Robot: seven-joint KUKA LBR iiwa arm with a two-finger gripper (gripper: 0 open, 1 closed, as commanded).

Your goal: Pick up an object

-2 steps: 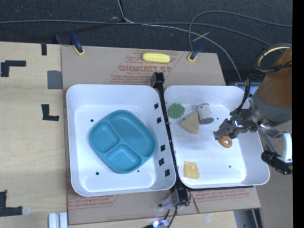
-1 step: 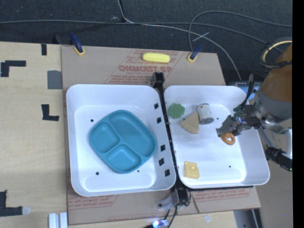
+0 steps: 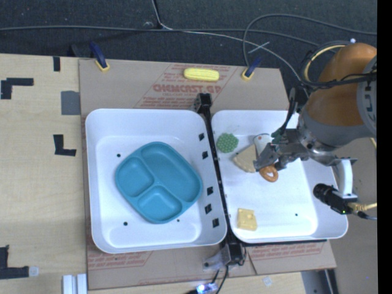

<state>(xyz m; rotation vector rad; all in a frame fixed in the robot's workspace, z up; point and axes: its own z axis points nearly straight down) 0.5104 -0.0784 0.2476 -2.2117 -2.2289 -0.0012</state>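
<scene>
Camera view: I log arm [image 3: 340, 97] reaching in from right, hand [image 3: 267, 162] low over right bin [image 3: 306, 222]. Hand's grip state: I cannot tell. Orange ring-shaped piece [image 3: 269, 175] just under hand, touching or nearly so. Tan wedge [image 3: 245, 160] just beside hand; green round piece [image 3: 227, 143] near divider; yellow square [image 3: 247, 219] toward front. Left bin [image 3: 104, 164]: blue divided plate [image 3: 158, 182]. Yellow corn-like piece [image 3: 201, 75] on desk [image 3: 37, 182] behind bins.
</scene>
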